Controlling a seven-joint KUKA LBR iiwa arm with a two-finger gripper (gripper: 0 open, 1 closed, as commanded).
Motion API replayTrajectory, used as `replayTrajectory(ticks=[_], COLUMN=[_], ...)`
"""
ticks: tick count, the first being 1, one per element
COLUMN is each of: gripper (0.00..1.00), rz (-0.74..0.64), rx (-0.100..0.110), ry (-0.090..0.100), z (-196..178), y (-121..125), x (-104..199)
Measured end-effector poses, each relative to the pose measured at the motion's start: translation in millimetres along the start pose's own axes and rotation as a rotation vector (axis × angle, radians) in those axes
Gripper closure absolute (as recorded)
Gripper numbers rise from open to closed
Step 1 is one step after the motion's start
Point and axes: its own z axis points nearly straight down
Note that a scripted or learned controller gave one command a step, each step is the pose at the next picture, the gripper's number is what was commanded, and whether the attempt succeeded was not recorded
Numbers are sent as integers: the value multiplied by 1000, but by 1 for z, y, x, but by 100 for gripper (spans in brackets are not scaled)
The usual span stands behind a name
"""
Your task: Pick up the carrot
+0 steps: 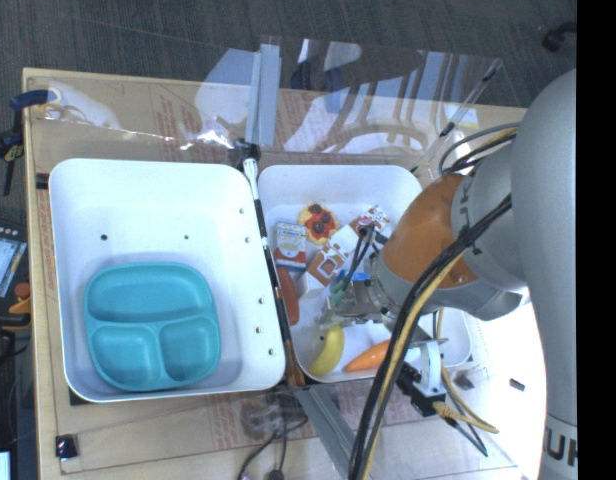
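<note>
The orange carrot (366, 358) lies near the front edge of the right bin (333, 180), pointing left, with its right end hidden under the arm. A yellow banana (328, 351) lies touching its left tip. My gripper (345, 301) hangs over the middle of the right bin, just behind and to the left of the carrot, above the banana. I see nothing held in it. The grey arm with its orange band (428, 243) covers the right half of this bin.
The right bin also holds a red sausage (288, 293) along its left wall, small printed boxes (291, 240) and a red and yellow toy (316, 220) at the back. A teal divided plate (153, 325) sits in the left bin (138, 188). Cables (448, 398) hang by the arm.
</note>
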Motion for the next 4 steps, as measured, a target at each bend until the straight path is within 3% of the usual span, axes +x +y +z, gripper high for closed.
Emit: replayTrajectory(ticks=[1,2,3,4], gripper=[100,100,100,100], rz=[420,567,291,-50], rx=[-4,-3,1,-3], ry=[-2,0,0,-1], z=[10,-91,-89,3], y=[42,129,32,-2], x=[45,96,119,40])
